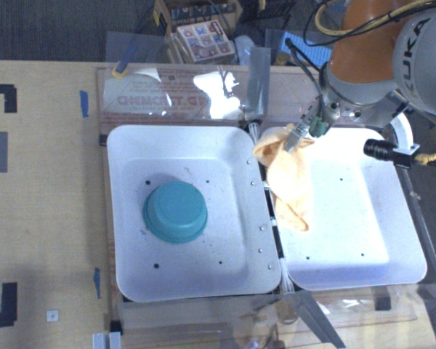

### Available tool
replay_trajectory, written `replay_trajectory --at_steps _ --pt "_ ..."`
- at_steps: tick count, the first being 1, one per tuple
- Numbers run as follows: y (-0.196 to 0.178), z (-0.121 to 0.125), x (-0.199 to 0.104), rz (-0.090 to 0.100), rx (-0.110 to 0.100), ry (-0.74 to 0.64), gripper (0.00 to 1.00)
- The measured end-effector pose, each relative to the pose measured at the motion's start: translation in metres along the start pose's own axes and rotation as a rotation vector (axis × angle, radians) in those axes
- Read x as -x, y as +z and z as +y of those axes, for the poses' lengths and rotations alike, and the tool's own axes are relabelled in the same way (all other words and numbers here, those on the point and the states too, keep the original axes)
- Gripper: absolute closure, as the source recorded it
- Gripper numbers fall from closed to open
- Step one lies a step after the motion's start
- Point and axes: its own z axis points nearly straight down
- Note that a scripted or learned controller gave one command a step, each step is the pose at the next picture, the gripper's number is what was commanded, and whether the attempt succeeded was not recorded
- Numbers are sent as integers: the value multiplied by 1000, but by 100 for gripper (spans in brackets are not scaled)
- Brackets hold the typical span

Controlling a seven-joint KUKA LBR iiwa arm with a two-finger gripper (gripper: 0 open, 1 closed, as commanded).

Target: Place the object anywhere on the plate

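Camera view shows, starting from the left, the left bin (pixel 131 158) with a teal plate (pixel 176 211) lying upside down a little to the 9 o'clock side of its middle. Around the plate the bin floor is bare on all sides.

Next comes the ridge where the two bins meet, and just across it the yellow cloth (pixel 289 184) hangs and lies along the 9 o'clock wall of the right bin (pixel 363 217). Its top corner is lifted toward 12 o'clock, and the gripper (pixel 302 134) meets it there. The fingers look closed on this corner, so I judge that the cloth is pinched, but the lower part rests on the bin floor.

To do this step well, I think the arm should rise first until the whole cloth is free of the floor, because a dragging end can catch on the ridge between the bins. Then it should travel toward 9 o'clock, well past the ridge, and stop over the middle of the plate before it opens. The cloth is soft and long, so it should be lowered slowly and folded onto the plate.

For moving room, the right bin from its middle to 3 o'clock is bare, and the arm (pixel 370 42) comes in from 1 o'clock.
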Motion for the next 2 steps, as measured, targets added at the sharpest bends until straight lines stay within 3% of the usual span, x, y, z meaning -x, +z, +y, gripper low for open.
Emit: replay_trajectory --at_steps 2 --pt "3 28 -78 -1 2 -790 100"
